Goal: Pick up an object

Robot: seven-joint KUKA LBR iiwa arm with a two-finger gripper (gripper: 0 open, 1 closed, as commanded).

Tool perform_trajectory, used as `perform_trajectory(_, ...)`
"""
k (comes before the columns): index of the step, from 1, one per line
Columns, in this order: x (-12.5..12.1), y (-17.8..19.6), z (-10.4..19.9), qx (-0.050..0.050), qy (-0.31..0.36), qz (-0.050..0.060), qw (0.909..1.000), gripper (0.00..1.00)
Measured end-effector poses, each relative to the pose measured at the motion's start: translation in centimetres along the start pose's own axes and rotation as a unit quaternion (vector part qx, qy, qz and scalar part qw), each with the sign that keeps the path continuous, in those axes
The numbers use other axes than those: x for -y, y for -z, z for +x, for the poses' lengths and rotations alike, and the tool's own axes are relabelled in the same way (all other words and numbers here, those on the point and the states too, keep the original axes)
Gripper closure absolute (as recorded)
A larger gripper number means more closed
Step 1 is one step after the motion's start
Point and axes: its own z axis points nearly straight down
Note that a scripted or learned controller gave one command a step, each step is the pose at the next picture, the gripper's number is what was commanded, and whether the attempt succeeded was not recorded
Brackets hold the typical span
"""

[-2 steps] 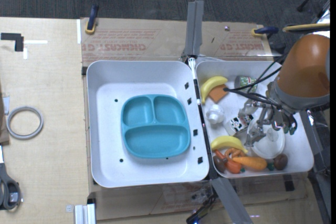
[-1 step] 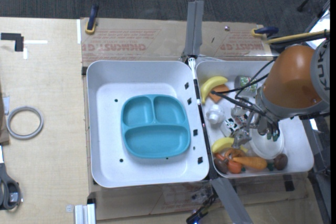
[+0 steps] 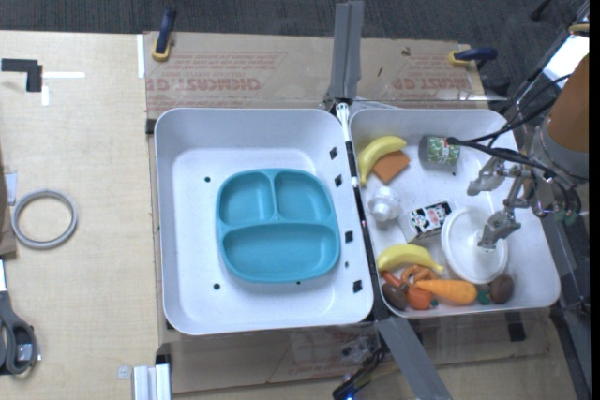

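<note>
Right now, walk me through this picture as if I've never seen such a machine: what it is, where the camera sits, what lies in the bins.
One camera looks down at a slant on a bench with two white bins. The machine is a robot arm reaching in from the right; its metal gripper hangs over a white bowl in the right bin. I see nothing held between its fingers. That bin also holds two bananas, a carrot, a small carton and a can. The left bin holds a blue divided plate. A roll of tape lies on the bench.

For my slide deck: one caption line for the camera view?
Gripper above round white bowl in toy-food-filled right bin; left bin holds blue divided plate.
</note>
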Motion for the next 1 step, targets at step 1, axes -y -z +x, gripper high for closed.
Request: perform_trajectory(1, -4.95, -5.45, 0.74, 0.003, -0.01, 0.001, 0.9999, 0.0)
